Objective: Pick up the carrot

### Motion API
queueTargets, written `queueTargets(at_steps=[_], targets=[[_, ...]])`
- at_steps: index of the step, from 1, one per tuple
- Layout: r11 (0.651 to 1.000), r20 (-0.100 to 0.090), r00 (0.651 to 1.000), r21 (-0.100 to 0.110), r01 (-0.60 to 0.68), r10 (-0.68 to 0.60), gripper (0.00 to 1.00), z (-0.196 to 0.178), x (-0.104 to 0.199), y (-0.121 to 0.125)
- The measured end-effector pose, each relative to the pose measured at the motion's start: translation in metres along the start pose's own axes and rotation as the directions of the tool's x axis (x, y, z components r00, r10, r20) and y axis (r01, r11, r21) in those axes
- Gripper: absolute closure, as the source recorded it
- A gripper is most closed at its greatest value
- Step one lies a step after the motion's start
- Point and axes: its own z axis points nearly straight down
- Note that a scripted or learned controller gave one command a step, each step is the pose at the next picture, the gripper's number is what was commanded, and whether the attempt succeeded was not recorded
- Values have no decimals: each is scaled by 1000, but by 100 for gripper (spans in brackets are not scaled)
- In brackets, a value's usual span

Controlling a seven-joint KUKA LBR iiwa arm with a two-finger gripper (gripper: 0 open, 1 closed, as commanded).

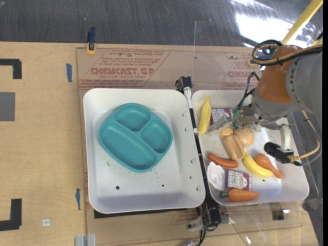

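I see the arm (287,81) reaching over the far end of the right bin (302,188), its gripper (241,118) low among the food beside a tan piece (245,136); whether the jaws are spread or pressed together I cannot tell. The left bin (97,188) bears a teal divided plate (135,136). My target, the carrot (243,195), lies at the near edge, beside a small packet (236,179). I'd lift clear, travel toward that edge, turn across the carrot's length and come down on its thick middle.

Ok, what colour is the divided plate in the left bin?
Teal: the plate sits in the left bin, clearest in the camera view.
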Motion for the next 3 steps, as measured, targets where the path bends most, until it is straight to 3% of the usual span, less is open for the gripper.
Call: queueTargets(at_steps=[1, 2, 3], targets=[[979, -3, 979, 6, 205, -205, 0, 0, 19, -45], [988, 3, 988, -2, 156, -156, 0, 0, 30, -13], [1000, 4, 1000, -1, -14, 14, 0, 0, 20, 10]])
